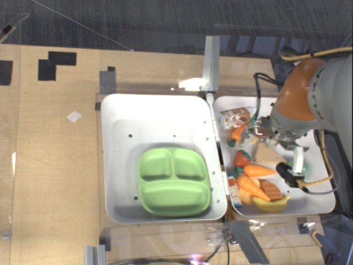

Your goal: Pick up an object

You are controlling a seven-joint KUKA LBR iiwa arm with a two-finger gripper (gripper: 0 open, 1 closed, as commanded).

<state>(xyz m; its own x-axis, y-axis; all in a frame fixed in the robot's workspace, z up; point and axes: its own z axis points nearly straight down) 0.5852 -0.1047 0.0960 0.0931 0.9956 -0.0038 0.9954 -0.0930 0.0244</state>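
Observation:
The right bin [314, 203] holds a heap of toy foods. Among them are a printed snack packet [234, 116], a small carrot [237, 133], a red strawberry-like piece [241, 159], two larger carrots [260, 170] [251, 187], a brown biscuit [271, 189] and a yellow banana [270, 204]. My gripper [258, 132] is low over the bin's upper middle, just right of the small carrot and above a tan flat piece [268, 155]. The grey arm with its orange band [298, 95] covers the bin's upper right.
The left bin [118, 120] holds a green divided plate [174, 181]. A metal post [212, 65] stands behind the wall between the bins. A black cable [292, 176] loops from the wrist over the right bin. Wooden benchtop lies to the left.

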